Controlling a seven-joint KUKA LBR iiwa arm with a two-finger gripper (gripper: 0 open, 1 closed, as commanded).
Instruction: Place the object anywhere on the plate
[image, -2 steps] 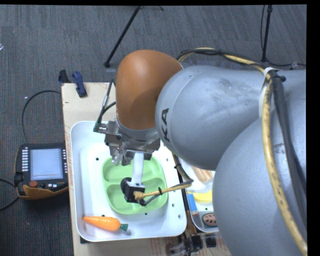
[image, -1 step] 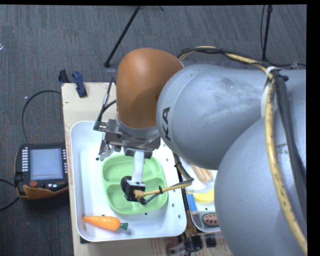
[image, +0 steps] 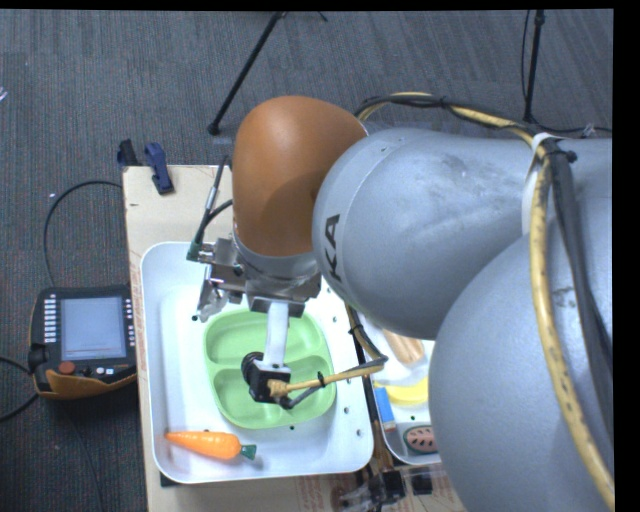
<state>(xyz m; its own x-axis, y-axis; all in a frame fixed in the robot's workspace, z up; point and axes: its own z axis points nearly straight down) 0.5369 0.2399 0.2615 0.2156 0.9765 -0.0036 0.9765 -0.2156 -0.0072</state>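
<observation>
An orange toy carrot (image: 203, 444) with a green top lies in the left bin (image: 155, 350), near its front left corner. It sits just in front of the green divided plate (image: 228, 345) and does not touch it. My gripper (image: 228, 298) hangs low over the plate's far edge, under the orange band of the arm. The arm's bulk hides most of it. Nothing shows held in it.
The right bin (image: 400, 455) is largely covered by the arm; a yellow item (image: 410, 392), a watermelon slice toy (image: 422, 438) and a blue piece (image: 385, 405) show at its left side. A blue clamp (image: 155, 166) sits on the bench's far left corner.
</observation>
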